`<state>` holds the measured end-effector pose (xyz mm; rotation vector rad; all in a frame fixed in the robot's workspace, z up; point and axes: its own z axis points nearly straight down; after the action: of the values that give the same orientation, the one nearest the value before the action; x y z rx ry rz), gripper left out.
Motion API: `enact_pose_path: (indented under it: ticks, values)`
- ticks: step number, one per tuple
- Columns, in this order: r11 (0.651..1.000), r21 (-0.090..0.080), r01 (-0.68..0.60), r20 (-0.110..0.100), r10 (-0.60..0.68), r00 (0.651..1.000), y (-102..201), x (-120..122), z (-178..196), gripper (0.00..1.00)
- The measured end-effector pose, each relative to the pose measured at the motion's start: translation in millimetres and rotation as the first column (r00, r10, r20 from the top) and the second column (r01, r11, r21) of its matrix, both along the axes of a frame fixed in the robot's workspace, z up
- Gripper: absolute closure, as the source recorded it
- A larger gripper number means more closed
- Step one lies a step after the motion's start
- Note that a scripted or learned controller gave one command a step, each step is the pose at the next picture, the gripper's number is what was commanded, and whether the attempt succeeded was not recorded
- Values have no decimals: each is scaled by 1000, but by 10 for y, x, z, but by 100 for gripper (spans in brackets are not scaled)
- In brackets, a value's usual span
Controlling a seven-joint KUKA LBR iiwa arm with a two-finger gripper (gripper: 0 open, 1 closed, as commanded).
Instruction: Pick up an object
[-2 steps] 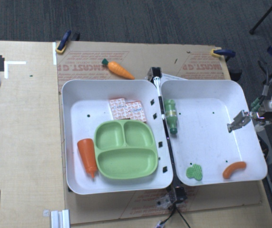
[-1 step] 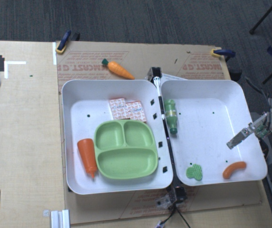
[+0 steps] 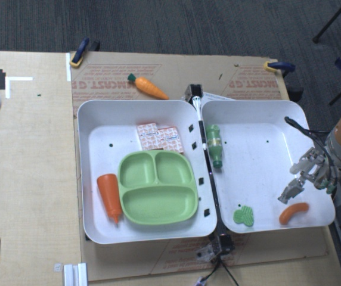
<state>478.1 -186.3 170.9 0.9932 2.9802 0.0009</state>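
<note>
Two white bins side by side on a cardboard sheet over the bench. Left bin holds a green divided plate in the middle-near part, an orange carrot just left of the plate and touching or nearly touching it, and a small printed packet lying flat just beyond the plate toward the far wall.

Right bin — a green bottle lies along its left wall, pointing far to near. A green leafy piece sits near the near wall, left of centre. A small orange sausage lies in the near-right corner, slightly tilted.

Gripper comes in from the right over the right bin's right side, angled down and to the left. Its fingers look spread, nothing between them. The lower fingertip hangs just above and beside the sausage — whether it touches, cannot tell.

Outside the bins, a second carrot with a green top lies on the cardboard beyond the left bin. Blue clamps at the far corners of the cardboard.
</note>
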Motion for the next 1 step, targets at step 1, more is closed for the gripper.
enact_pose_path:
  ticks: [1]
  values:
    - [836, -1, -549, 1, 549, 836, 7, 66, -268, 0]
